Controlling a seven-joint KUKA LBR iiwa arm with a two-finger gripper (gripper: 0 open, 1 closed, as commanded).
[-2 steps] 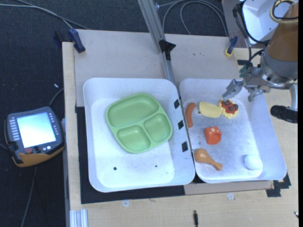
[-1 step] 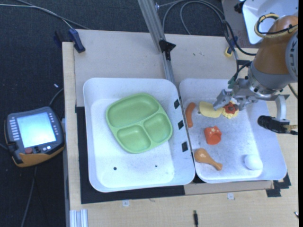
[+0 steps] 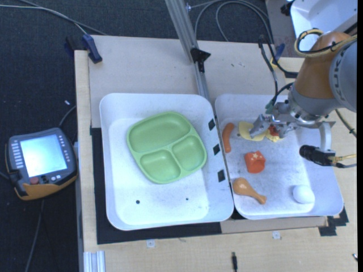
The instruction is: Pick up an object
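Note:
The right bin [image 3: 317, 177] holds several toy foods. An orange sausage-shaped piece [image 3: 227, 137] lies by its left wall. A yellow piece [image 3: 247, 130] lies in the upper middle, and a small yellow and red piece [image 3: 275, 135] is just right of it. A red piece [image 3: 255, 161] sits mid-bin, a tan drumstick [image 3: 248, 189] lies near the front, and a white egg [image 3: 303, 194] rests at the front right. My gripper [image 3: 269, 124] is low over the back of this bin, right at the yellow pieces, and partly hides them.
The left bin [image 3: 122, 203] bears a green divided plate [image 3: 166, 146]. A metal pole [image 3: 182, 24] slants in above the seam between the bins. A black cable part [image 3: 316, 154] hangs by the arm over the right bin. A teach pendant [image 3: 39, 160] lies off the bench at left.

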